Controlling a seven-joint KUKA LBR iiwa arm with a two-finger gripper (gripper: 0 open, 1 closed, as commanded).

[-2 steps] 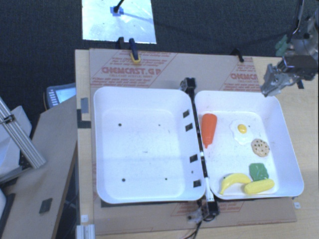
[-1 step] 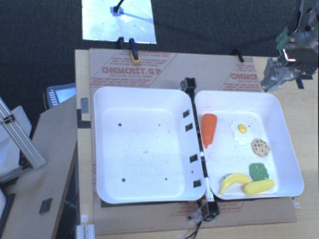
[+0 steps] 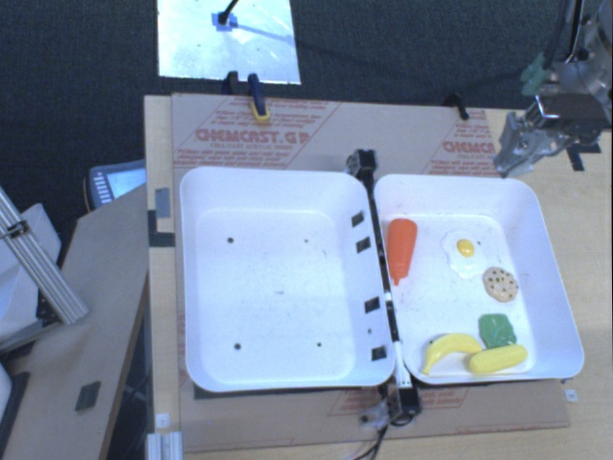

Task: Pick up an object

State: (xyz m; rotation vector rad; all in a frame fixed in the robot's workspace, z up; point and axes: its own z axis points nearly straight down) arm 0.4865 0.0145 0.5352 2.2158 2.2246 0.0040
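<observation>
The right bin (image 3: 546,247) holds several toy foods. An orange carrot (image 3: 400,247) lies by its left wall, and a fried egg (image 3: 464,253) sits near the middle. Below the egg is a round cookie (image 3: 499,283). A green piece (image 3: 496,328), a yellow banana (image 3: 447,348) and a yellow oblong piece (image 3: 498,358) crowd the near right corner. My gripper (image 3: 512,156) hangs above the bin's far right corner, over the cardboard behind the rim and well clear of all the foods.
The left bin (image 3: 192,257) stands beside the right one, with a black clipped divider (image 3: 374,257) along their shared edge. Both rest on a cardboard sheet (image 3: 287,132). A yellow clamp (image 3: 259,111) sits at the back and a metal plate (image 3: 228,27) lies beyond.
</observation>
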